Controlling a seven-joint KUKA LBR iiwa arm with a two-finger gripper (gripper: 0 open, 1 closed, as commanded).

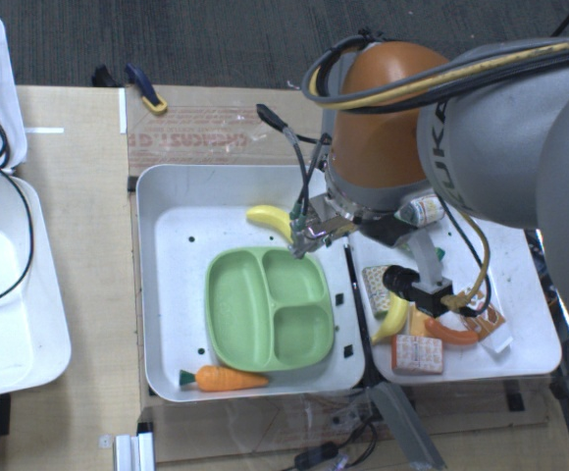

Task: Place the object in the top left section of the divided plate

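Arm (481,135), hand (304,235): over divided plate (268,309), upper edge.
Hand's hold: cannot tell. Banana (270,220) adjacent; release should centre over the plate's top left section.

divided plate (268,308) — matt green plastic | bins (167,292) — smooth white plastic

The grey arm (500,126) reaches in from the right, its orange-banded wrist (392,116) angling the pincer (304,238) downward.
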